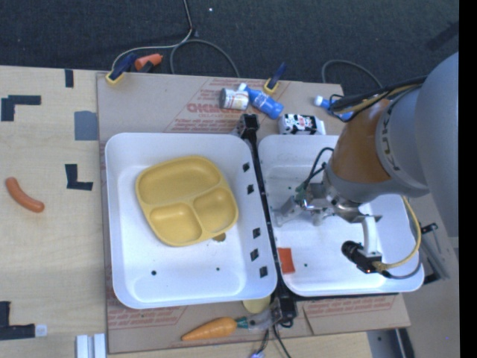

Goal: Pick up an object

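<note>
Orange flat rectangular piece [285,259] lies in the right white bin [387,286], just below-left of my two-finger gripper [298,209]. I cannot tell the grip state.

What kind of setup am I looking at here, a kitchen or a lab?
Likely a robot grasping test bench, not a kitchen: two white bins clamped onto cardboard, toy food like a carrot and sausage, loose cables.

Yellow divided plate [187,199]: three compartments, rounded corners, lying flat and upright, turned at a slight angle in the left bin's upper middle. Small orange block [285,259]: flat, rectangular, resting on the right bin's floor near its lower-left corner.
</note>
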Action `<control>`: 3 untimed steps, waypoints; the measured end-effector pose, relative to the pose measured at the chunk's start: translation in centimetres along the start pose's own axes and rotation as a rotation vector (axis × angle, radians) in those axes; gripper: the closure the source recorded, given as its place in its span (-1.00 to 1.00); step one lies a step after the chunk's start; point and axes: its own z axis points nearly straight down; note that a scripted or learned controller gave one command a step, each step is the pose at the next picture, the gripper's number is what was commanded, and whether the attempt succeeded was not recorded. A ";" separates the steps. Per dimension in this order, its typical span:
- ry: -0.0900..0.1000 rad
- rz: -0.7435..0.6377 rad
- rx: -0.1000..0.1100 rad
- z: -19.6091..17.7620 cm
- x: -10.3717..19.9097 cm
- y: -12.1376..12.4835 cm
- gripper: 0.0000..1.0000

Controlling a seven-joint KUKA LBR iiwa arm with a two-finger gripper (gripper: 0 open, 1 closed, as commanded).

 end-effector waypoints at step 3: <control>-0.005 0.000 -0.016 -0.5 -0.4 4.4 -1.00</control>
